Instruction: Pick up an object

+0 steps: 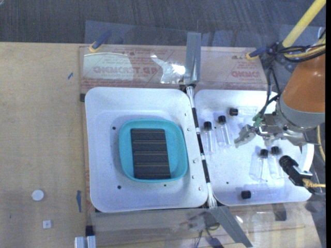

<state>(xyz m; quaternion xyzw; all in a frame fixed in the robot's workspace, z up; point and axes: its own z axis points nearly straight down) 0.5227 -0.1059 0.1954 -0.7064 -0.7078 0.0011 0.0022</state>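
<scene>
- where the bench (36, 138) runs wide and bare at nine o'clock, the two white bins sit pressed side by side toward the three o'clock half, their inner rims meeting along a dark seam down the middle.
- the left bin (103, 112) keeps a broad white margin around its load; its rounded rim lies close to the bench's near edge at six o'clock.
- a teal tray (124, 154) rests in the middle of the left bin, and a dark ribbed block (150, 153) lies inside it, long side running twelve to six.
- the right bin (227, 180) holds several small clear vials with black caps, scattered and apart from one another on the white floor.
- one vial (209, 133) lies just beside the seam at nine o'clock of that bin, another vial (223, 128) near it; a cap (234, 111) shows toward twelve o'clock, and a lone cap (245, 194) sits near the rim at six o'clock.
- the grey arm with its orange band (305, 87) crowds the bin's three o'clock side, cables looping above it.
- the gripper (247, 134) hangs low over the bin's centre; i cannot tell how its jaws stand.
- a vial pair (269, 161) lies at five o'clock of the gripper, clear bodies faint against the white, black caps plain.
- two small pale bits (38, 195) lie on the bench at seven o'clock.
</scene>
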